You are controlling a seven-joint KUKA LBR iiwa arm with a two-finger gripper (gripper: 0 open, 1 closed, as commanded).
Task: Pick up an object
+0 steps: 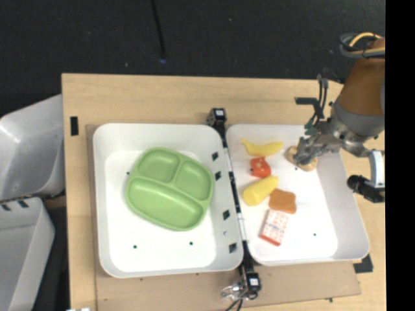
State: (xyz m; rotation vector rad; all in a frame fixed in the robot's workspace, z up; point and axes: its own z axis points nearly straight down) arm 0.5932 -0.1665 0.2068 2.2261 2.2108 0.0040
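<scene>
Carton (275, 227), small red-and-white box, is lying nearest the camera in the right white bin (337, 238). Just beyond it: brown toast-shaped slab (283, 201), yellow plastic pepper-like piece (259, 190), red tomato toy (260, 167), yellow banana toy (262, 148). Gripper (306, 153) is sitting farthest, right of the banana, over a small tan round object (303, 161). Can't tell jaw opening or any hold. Target is probably light, stiff, slick; pinching across its middle looks best.
</scene>
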